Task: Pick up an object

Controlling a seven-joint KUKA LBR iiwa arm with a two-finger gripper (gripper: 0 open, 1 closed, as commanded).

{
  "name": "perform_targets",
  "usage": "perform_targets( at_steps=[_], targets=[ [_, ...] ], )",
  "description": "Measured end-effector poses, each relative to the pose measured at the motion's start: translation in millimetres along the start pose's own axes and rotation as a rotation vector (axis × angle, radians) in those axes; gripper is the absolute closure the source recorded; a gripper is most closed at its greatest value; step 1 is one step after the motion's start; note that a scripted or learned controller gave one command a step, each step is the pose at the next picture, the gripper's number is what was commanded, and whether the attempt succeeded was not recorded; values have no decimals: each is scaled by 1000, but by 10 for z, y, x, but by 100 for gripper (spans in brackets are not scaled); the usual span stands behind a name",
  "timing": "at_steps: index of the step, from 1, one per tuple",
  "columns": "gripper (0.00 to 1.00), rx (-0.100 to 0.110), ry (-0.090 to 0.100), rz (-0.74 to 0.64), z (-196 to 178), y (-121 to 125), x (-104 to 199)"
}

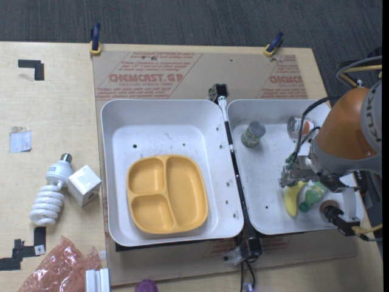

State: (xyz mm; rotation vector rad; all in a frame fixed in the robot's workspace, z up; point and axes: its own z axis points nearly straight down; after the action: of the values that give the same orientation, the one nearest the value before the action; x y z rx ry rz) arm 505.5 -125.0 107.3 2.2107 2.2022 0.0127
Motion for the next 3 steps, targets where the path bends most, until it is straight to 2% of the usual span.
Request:
perform_targets(
  at_steps=[1,2,3],
  targets=[
    [100,19,9,-4,-860,-157,739],
    [100,20,8,-3,-399,463,151],
    [0,20,8,-4,-399,463,152]
  ],
)
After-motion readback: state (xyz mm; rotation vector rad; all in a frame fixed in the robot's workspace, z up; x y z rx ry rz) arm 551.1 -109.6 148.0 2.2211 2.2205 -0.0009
